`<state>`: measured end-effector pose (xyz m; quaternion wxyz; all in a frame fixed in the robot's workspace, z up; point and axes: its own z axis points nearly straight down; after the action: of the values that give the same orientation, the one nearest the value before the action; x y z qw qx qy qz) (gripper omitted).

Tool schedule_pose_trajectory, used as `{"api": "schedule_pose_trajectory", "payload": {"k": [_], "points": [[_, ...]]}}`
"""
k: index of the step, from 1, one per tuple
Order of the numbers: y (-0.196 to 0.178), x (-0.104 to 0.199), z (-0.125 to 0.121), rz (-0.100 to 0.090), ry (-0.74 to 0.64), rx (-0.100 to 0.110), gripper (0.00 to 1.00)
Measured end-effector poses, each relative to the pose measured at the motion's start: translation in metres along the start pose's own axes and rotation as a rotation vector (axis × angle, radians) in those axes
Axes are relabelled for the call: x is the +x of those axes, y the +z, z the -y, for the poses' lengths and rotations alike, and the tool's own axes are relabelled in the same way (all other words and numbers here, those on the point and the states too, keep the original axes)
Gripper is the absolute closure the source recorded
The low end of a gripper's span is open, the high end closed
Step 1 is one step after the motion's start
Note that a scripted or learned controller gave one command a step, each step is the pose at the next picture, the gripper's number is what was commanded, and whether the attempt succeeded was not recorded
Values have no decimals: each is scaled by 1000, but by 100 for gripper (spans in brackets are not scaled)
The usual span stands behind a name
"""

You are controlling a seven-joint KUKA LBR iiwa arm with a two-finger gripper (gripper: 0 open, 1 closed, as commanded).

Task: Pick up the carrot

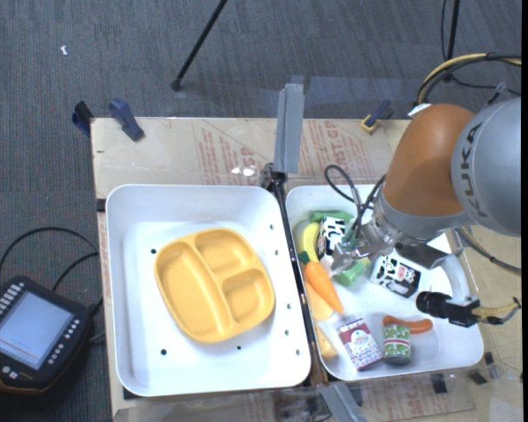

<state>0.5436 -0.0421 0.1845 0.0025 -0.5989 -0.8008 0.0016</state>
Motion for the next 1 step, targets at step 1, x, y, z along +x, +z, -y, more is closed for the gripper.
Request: {"api": "schedule_pose_trajectory", "payload": {"k": [1], "points": [[0,-1,0,-1,-120,2,100]]}}
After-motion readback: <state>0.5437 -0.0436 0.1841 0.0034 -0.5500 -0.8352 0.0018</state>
